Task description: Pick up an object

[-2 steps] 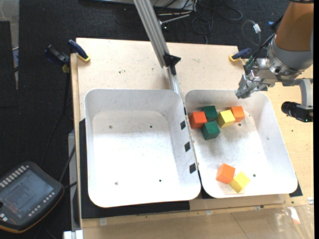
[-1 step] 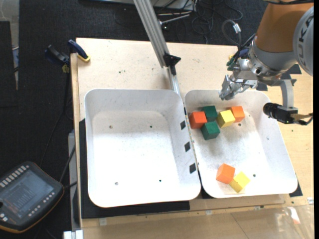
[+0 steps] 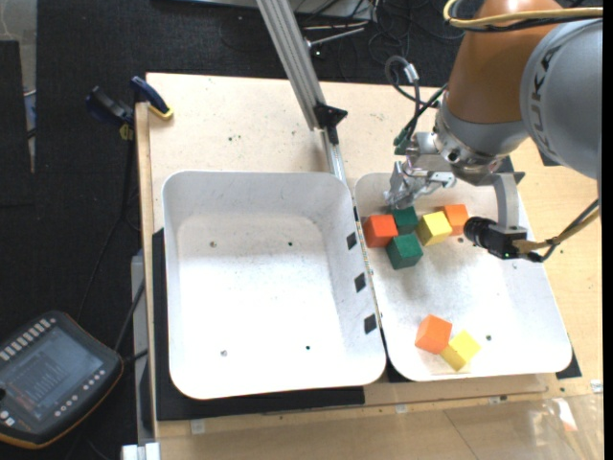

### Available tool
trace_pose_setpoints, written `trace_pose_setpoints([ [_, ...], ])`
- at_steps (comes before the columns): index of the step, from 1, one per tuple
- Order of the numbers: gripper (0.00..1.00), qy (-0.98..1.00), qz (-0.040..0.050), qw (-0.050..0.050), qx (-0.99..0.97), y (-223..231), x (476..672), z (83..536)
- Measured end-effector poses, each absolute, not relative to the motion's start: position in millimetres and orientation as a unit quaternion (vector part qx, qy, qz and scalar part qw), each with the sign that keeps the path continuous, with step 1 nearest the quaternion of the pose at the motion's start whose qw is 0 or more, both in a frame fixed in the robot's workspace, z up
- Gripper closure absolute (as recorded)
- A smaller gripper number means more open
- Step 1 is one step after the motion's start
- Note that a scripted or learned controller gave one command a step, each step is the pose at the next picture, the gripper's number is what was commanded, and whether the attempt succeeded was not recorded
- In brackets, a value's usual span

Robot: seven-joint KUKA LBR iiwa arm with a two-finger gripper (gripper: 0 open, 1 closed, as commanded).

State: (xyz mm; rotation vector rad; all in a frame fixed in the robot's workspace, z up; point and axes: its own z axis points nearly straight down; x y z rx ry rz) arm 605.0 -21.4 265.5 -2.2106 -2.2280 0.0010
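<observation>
In the right bin (image 3: pixel 522 300), a cluster of blocks lies at the back: an orange block (image 3: pixel 381 227), a green block (image 3: pixel 406 250), a second green block (image 3: pixel 405 220) behind it, a yellow block (image 3: pixel 436 226) and an orange block (image 3: pixel 456 217). Near the front lie another orange block (image 3: pixel 433 333) and a yellow block (image 3: pixel 461 350), touching. My gripper (image 3: pixel 407 192) hangs just above the back of the cluster, over the rear green block. Nothing shows between its fingers.
The left bin (image 3: pixel 182 257) stands beside the right one, their rims meeting at mid-bench. A slanted metal rail (image 3: pixel 292 51) runs from the top down to the bins' back edge. A blue-and-yellow clamp (image 3: pixel 144 99) sits at the bench's far left corner. A pendant (image 3: pixel 48 377) lies at lower left.
</observation>
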Motion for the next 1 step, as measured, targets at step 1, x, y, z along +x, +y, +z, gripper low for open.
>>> trace_pose_setpoints([
  [1, 1.00, -0.710, 0.0003, 0.002, -0.704, 33.4, 597.6, 247.5],
])
